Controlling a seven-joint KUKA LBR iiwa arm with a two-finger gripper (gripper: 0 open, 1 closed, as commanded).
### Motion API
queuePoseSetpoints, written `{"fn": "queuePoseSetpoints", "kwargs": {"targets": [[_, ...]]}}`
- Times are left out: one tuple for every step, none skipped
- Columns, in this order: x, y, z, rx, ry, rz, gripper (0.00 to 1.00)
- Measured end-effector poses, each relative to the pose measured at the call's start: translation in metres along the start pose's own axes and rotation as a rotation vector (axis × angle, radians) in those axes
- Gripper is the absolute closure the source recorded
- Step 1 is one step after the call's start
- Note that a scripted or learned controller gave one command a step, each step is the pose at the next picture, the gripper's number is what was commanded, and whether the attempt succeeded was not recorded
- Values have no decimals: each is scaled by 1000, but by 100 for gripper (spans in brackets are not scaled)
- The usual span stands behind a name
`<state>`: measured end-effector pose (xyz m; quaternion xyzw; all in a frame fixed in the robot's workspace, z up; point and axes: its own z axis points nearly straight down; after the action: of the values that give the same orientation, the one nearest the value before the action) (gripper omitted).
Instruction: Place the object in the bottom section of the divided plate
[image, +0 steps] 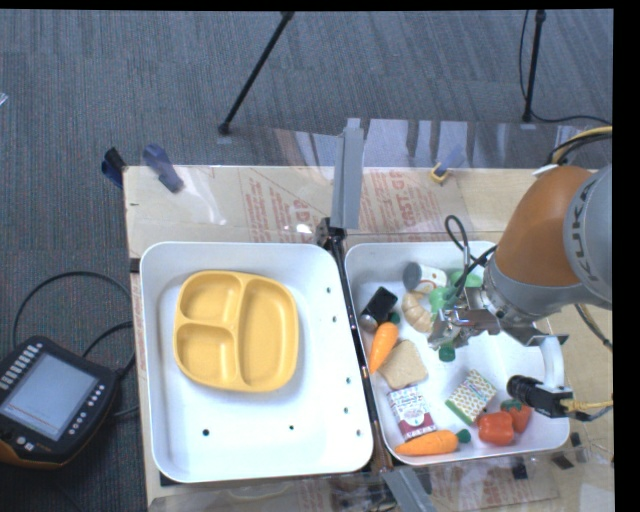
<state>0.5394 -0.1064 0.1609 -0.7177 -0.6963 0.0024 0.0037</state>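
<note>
We are looking at a task that is barely under way. The yellow divided plate (238, 330) is sitting in the left bin (160, 280) with all three of its sections bare, so nothing is lying in the section we are aiming for.

Everything we could pick is lying in the right bin (380, 262): an orange carrot (382, 345) beside a slice of bread (403, 365), a small red-and-white packet (408, 410), a second carrot (433, 442) along the near wall, a green patterned box (470, 394), a red piece (497, 427) in the near right corner, a black block (379, 303), and a cluster of pale and green pieces (432, 296) toward the far side. Which one is our object, we cannot tell.

The gripper (455, 325) is reaching in from the right and hanging over that far cluster, with a small green piece (446, 352) just beside its tip. Whether its fingers are apart or together, we cannot tell, and we are seeing nothing clearly caught between them. In our judgement the grasp, the carry to the left bin and the release are all left to do.
</note>
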Motion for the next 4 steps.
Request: {"fn": "queuePoseSetpoints", "kwargs": {"targets": [[77, -20, -22, 1, 0, -176, 100], [134, 65, -25, 0, -1, -270, 100], [234, 96, -11, 0, -3, -497, 100], [211, 98, -23, -3, -4, -379, 100]]}}
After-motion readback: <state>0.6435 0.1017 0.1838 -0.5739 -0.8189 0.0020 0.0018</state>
